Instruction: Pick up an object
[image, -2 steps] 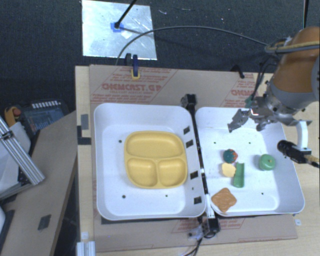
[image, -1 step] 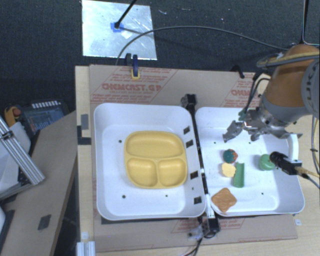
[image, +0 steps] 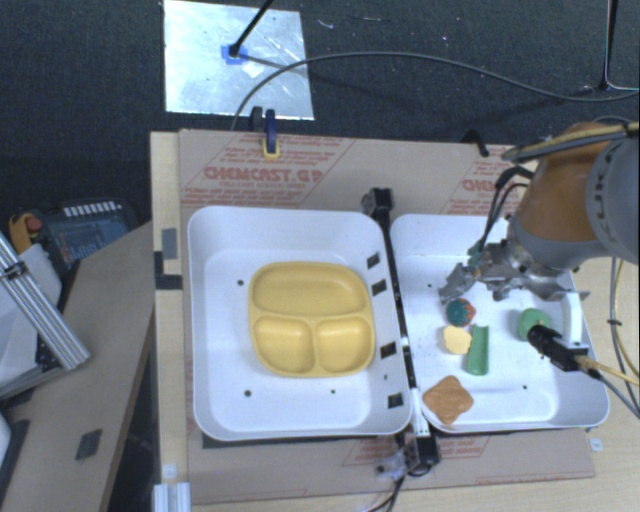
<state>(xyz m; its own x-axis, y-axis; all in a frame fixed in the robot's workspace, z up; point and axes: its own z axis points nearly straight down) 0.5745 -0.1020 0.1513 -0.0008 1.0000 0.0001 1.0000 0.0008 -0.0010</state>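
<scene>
Even, fairly bright overhead light falls on the bench, and the two shallow white plastic bins (image: 300, 225) come close to washing out, their walls nearly featureless. The square of shiny silver foil (image: 200, 60) on the dark carpet throws back mottled glare. Shadows are soft and short, darkest under the grey arm with its orange band (image: 565, 200). Focus is moderate throughout; small things look slightly soft and grainy, and straight edges bend little near the frame's borders
</scene>
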